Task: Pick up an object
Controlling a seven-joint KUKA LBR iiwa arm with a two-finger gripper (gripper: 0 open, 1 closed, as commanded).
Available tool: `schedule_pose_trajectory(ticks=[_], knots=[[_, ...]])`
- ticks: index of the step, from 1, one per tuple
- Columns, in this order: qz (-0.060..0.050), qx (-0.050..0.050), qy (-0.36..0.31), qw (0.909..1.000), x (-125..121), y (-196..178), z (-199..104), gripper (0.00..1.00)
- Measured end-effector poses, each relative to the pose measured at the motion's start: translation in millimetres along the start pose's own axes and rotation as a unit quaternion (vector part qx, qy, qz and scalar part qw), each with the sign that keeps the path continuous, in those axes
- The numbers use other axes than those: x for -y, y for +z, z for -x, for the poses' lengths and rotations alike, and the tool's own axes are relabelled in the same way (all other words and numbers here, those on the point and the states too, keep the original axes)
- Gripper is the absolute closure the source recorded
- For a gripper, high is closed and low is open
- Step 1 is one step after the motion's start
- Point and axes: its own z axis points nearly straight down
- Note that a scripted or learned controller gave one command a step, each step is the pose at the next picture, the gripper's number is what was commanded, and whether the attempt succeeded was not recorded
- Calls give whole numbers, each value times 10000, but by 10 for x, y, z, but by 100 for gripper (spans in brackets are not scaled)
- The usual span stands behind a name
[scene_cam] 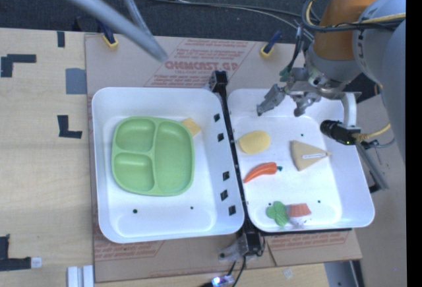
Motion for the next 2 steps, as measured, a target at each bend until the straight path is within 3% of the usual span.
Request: schedule_pose_trajectory(ticks=[1,2], knots=[[71,5,-14,10000,-28,-90,-2,0],[52,8,-20,10000,-70,359,-29,0]])
